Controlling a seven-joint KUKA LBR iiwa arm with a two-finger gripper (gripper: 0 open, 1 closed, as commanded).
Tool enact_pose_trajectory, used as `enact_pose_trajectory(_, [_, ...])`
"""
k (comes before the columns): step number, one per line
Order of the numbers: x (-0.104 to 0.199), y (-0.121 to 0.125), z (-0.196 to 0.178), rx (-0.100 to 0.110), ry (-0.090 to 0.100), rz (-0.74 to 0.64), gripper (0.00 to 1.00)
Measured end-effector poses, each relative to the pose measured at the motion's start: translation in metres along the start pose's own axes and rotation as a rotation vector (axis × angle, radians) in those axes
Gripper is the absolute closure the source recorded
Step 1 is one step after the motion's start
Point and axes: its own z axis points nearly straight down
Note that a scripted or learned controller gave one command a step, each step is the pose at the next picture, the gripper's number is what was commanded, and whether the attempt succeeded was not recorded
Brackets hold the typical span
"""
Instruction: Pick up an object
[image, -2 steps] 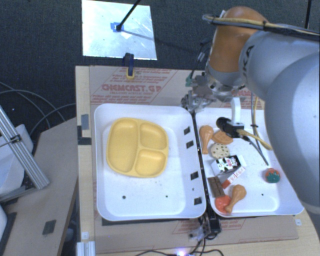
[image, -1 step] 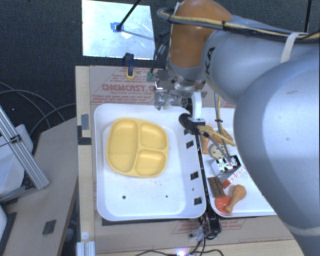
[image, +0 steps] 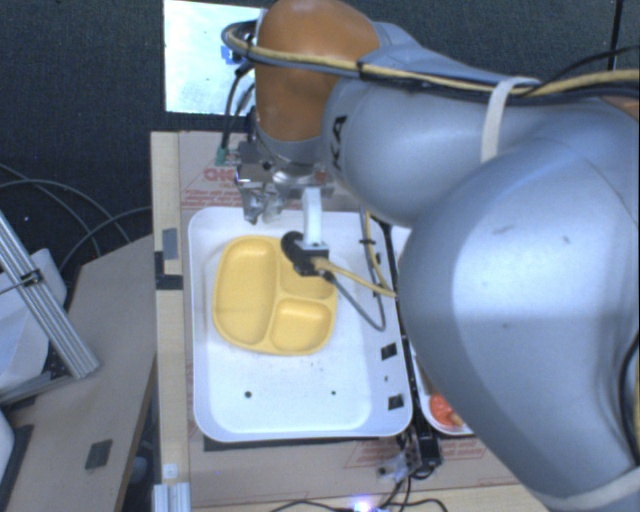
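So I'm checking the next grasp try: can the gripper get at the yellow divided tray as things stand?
Probably yes. The gripper hangs just past the far rim of the yellow divided tray, which lies open in the left bin with nothing on top of it.

arm (image: 500, 200): smooth grey rounded casings | orange band (image: 300, 70): glossy dome above wrist | cables (image: 440, 75): yellow and black, run along casing | strap (image: 492, 115): pale, wraps the grey link | wrist: grey metal block
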Motion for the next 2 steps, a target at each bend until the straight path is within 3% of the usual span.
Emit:
enact_pose_trajectory(1, [0.002, -0.047, 0.012, 0.005, -0.006, 0.007, 1.00])
enact_pose_trajectory(2, [0.004, -0.130, -0.014, 0.004, -0.004, 0.004, 1.00])
